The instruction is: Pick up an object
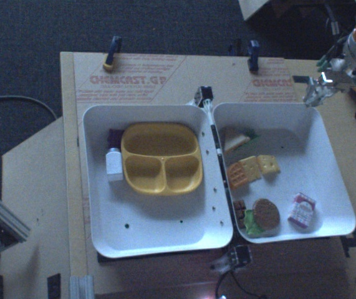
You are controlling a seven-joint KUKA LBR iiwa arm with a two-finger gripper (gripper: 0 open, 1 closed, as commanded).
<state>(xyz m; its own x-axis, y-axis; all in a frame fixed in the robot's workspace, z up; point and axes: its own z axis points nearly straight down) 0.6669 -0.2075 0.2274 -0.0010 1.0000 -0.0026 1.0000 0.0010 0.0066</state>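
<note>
My gripper (315, 96) hangs at the far right corner of the right bin (327, 143), over its rim, with nothing seen in it. Inside that bin lie a sandwich wedge (236, 141), two yellow crackers (251, 169), a toy burger (264, 215) with a small dark piece beside it, and a pink-and-white carton (302, 210). All of these lie nearer the camera and to the left of the gripper. The left bin (96, 217) holds a yellow divided plate (162, 158), a small white bottle (114, 164) and a dark purple item (115, 136).
A ridge (218, 167) separates the two bins. Two clamps (111, 52) (253, 55) stand at the back edge of the board. Bare bin floor lies along the right bin's right side and the left bin's front.
</note>
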